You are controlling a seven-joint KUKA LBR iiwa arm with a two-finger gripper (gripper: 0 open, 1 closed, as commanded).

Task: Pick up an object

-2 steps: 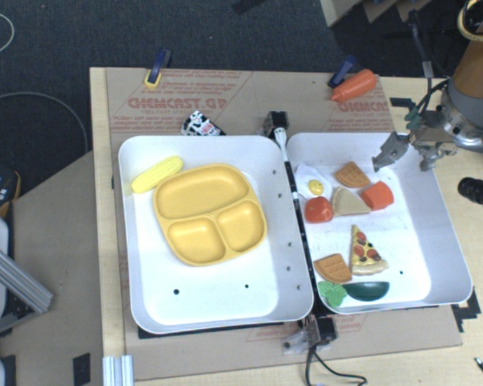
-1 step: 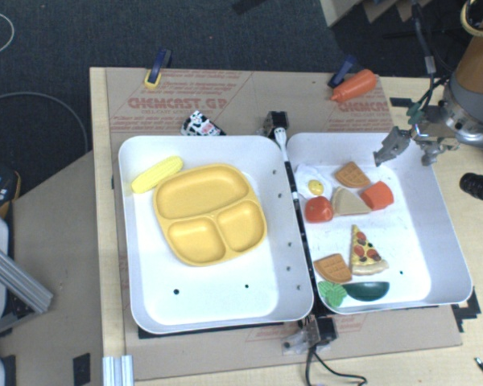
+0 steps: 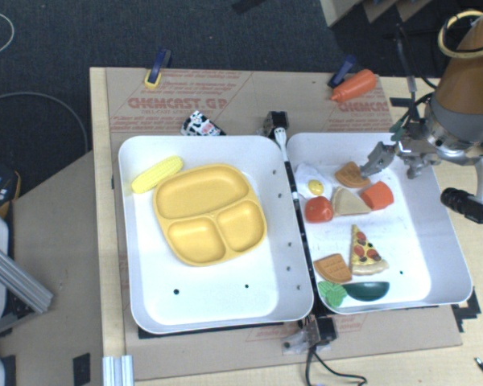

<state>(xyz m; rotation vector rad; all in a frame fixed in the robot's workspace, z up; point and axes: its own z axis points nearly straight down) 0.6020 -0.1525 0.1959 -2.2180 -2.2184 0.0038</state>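
My gripper [image 3: 396, 162] hovers over the back of the right bin [image 3: 435, 240], open, with nothing between its fingers. Its left finger [image 3: 377, 160] is just right of a brown pastry piece [image 3: 352, 175] and above a red block [image 3: 378, 195]. Beside these lie a beige bread slice [image 3: 350, 204], a red tomato [image 3: 319, 209] and a fried egg [image 3: 314, 187]. Nearer the front are a pizza slice [image 3: 365, 252], a brown toast piece [image 3: 332, 268], a green leaf [image 3: 330, 295] and a dark green vegetable [image 3: 367, 291].
The left bin [image 3: 145, 280] holds a yellow divided plate [image 3: 209, 213] and a yellow corn cob [image 3: 156, 174]. An orange carrot [image 3: 354, 85], a black-and-white toy [image 3: 200, 125] and a blue-yellow clamp [image 3: 155, 70] lie on the board behind the bins.
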